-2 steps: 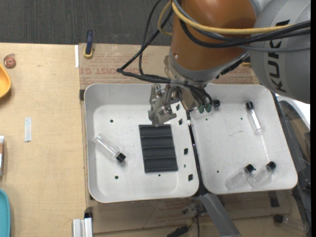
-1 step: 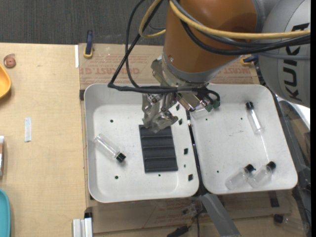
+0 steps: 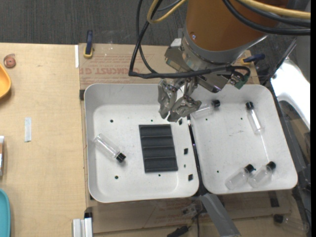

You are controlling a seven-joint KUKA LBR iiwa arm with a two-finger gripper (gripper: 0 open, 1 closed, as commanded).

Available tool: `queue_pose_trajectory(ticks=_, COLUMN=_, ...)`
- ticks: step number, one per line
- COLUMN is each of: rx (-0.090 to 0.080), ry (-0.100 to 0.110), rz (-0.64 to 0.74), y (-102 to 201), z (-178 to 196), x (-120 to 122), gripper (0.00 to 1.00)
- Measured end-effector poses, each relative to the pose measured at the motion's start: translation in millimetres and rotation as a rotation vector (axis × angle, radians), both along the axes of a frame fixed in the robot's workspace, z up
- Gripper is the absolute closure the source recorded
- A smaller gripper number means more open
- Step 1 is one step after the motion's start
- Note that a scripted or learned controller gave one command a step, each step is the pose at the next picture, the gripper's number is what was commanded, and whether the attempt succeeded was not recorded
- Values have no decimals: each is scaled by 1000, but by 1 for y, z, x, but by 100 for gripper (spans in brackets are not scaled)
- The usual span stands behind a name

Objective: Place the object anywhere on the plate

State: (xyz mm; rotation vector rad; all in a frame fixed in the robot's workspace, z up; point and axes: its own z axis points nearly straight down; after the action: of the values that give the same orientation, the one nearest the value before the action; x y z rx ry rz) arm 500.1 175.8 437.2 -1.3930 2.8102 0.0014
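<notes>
The black ribbed rectangular plate [image 3: 158, 148] lies flat in the middle of the left shallow white bin [image 3: 91, 147]. The two-finger gripper [image 3: 177, 113] hangs just above the plate's far right corner, over the seam with the right shallow white bin [image 3: 282, 132]. Its metal parts blur together from this angle, so I cannot tell whether it is open, closed or gripping anything.

The likeliest object is the clear plastic vial with a black cap [image 3: 201, 112]. It lies up and to the right of the plate, just past that same corner. Its clear end sits right beside the gripper tip, on the tip's right, and its cap points away from the plate. I cannot tell whether the two are touching.

If the vial is not secured, the gripper should centre across its body and not its end, since a round tube is likely to roll or squirt out. Then a short carry toward the plate's middle and a low release would probably keep it from rolling off.

Another clear capped vial [image 3: 108, 147] lies left of the plate, and 3 more lie well to its right.
</notes>
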Motion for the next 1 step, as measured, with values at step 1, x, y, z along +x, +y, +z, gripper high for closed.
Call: queue_pose_trajectory(ticks=1, rx=-2, ry=3, rz=101, y=-27, z=-49, x=-15, gripper=100)
